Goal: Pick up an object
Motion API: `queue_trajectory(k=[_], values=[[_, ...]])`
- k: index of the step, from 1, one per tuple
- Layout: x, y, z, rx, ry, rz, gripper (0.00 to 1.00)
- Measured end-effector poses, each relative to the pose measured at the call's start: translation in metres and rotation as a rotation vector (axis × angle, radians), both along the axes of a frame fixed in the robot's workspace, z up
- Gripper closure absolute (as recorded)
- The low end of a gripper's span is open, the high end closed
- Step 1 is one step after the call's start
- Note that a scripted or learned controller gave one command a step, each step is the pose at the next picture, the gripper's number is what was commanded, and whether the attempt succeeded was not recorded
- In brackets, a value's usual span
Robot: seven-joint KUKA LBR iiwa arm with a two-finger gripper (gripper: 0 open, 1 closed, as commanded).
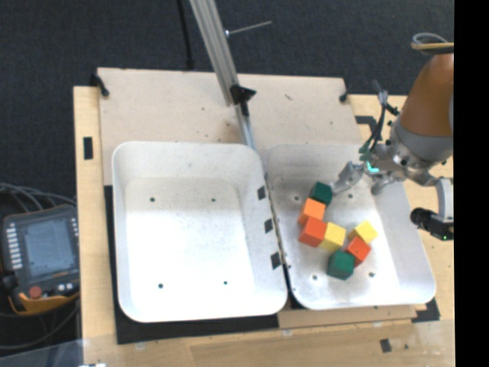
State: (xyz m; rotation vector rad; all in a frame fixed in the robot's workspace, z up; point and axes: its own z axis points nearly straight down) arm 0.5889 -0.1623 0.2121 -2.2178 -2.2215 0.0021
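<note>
We saw our gripper (pixel 357 173) over the right bin (pixel 416 277), nothing visibly grasped; whether clenched, we could not tell. The blocks (pixel 335 234) lay just left and below it.

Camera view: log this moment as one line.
gripper: above right bin, holding nothing | blocks: clustered in right bin | left bin: no blocks

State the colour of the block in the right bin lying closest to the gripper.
Dark green block, seen in the camera view, just left of the gripper.
</note>
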Motion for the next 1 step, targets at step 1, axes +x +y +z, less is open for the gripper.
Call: queue_trajectory(k=[1], values=[[0.0009, 0.0000, 0.0020, -0.001, -0.004, 0.000, 0.00]])
